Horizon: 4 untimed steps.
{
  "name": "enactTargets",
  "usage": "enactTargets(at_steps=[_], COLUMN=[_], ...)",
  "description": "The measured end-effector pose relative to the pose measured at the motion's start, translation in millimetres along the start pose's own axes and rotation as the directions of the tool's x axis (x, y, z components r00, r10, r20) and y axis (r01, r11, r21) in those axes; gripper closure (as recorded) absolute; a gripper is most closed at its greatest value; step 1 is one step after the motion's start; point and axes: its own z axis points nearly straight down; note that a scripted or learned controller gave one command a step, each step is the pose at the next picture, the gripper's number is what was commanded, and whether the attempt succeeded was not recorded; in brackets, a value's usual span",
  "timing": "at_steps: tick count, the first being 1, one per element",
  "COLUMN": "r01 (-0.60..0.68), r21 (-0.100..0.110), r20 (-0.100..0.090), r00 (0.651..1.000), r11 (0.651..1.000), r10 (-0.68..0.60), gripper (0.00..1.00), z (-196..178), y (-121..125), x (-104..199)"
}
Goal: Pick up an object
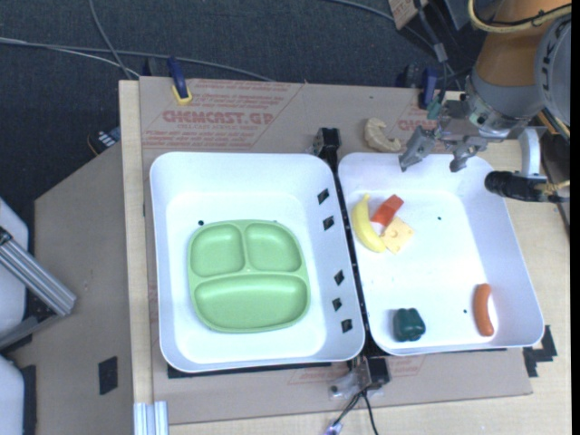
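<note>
My gripper (437,156) hangs over the far edge of the right bin (453,270), its two dark fingers spread apart with nothing between them. Below and left of it lie a yellow banana (364,226), a small red piece (387,209) and a pale yellow piece (397,235), all bunched together. A dark green pepper (408,323) sits near the bin's front edge. An orange sausage (484,309) lies by the front right corner.
The left bin (172,188) holds a green divided plate (248,275). A tan curved piece (384,134) lies on the cardboard behind the right bin. Blue clamps (179,82) hold the board's back edge. Black clips line the wall between the bins.
</note>
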Motion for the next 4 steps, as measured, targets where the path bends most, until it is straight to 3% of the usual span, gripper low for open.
enactTargets(at_steps=[1, 3, 4], r01=[0.003, 0.004, 0.004], r21=[-0.015, -0.009, -0.012], r20=[0.002, 0.001, 0.001], r00=[1.000, 1.000, 1.000], r11=[1.000, 1.000, 1.000], r10=[-0.002, -0.004, -0.004], gripper=[0.00, 0.00, 0.00], z=[-9.3, 96.1, 128.9], y=[2.7, 7.1, 7.6], x=[0.2, 5.0, 5.7])
